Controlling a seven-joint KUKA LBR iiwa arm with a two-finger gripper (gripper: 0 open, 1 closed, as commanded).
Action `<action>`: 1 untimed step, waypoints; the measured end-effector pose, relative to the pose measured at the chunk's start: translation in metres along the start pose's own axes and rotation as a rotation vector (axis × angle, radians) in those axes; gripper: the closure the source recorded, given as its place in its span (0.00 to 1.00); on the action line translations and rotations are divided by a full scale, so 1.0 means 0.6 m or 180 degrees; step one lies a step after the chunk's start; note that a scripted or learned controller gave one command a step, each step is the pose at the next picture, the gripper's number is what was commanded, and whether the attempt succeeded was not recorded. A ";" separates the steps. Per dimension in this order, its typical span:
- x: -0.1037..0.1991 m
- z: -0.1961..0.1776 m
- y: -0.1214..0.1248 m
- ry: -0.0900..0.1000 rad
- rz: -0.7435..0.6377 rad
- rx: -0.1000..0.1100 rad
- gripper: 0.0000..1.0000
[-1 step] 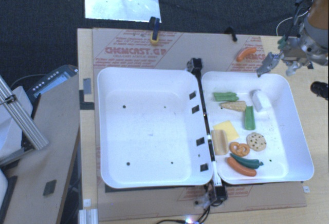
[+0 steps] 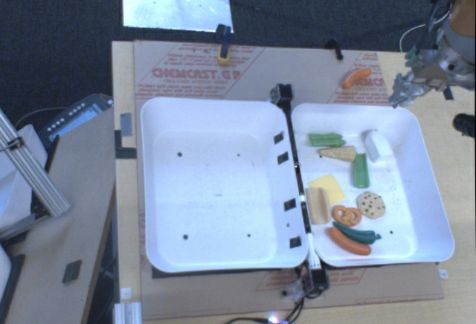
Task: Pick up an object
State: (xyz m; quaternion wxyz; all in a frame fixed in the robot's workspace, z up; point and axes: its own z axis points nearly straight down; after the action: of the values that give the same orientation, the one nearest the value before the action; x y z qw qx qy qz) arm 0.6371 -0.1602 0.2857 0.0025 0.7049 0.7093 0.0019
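The gripper (image 2: 402, 94) hangs over the upper right rim of the right bin (image 2: 428, 166), with nothing visible between its fingers; whether they are spread or pressed together cannot be told.

An orange sausage (image 2: 356, 78) lies on the bench to the gripper's left, outside the bin; below and to the left of the gripper, inside the right bin, sit a green bean pod (image 2: 326, 139), a tan wedge (image 2: 338, 154), a white block (image 2: 376, 145) and an upright green piece (image 2: 361, 170); further below lie a yellow cheese slice (image 2: 327, 186), a bread stick (image 2: 319, 205), a pretzel (image 2: 346, 215), a cookie (image 2: 370, 204), a dark green pepper (image 2: 355, 233) and a hot dog (image 2: 349, 241); the left bin (image 2: 216, 181) lies well off to the gripper's left.
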 end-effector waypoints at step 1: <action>0.026 -0.212 0.012 -0.0008 -0.0004 -0.0036 1.00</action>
State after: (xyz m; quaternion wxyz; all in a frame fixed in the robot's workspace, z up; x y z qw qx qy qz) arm 0.6434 -0.1446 0.4132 0.0074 0.7044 0.7097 0.0050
